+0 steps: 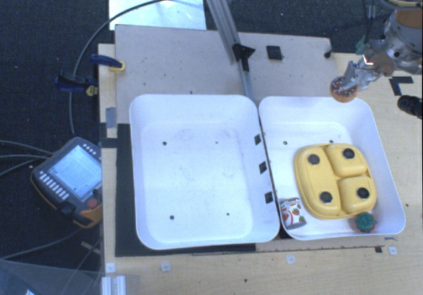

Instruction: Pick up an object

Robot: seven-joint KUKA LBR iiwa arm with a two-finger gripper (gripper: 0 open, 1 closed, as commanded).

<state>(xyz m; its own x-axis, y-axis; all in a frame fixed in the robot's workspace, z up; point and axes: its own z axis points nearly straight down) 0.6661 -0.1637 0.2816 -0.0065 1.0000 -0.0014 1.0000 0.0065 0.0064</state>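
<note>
My gripper [350, 82] hangs over the far rim of the right bin [380, 135], shut on a small round brown object [343, 89] with a speckled top that sits at its fingertips, lifted off the bin floor. In the right bin lie a yellow moulded piece with three dark-dotted bumps [334, 181], a small white packet with a red picture [292, 213] at the near left corner, and a small green ball [365, 222] at the near right corner.
The left bin [142, 155] lies beside the right one. A slanted metal pole [221, 12] comes down to the bench behind the bins. A teach pendant [69, 178] and cables lie off the bench to the left.
</note>
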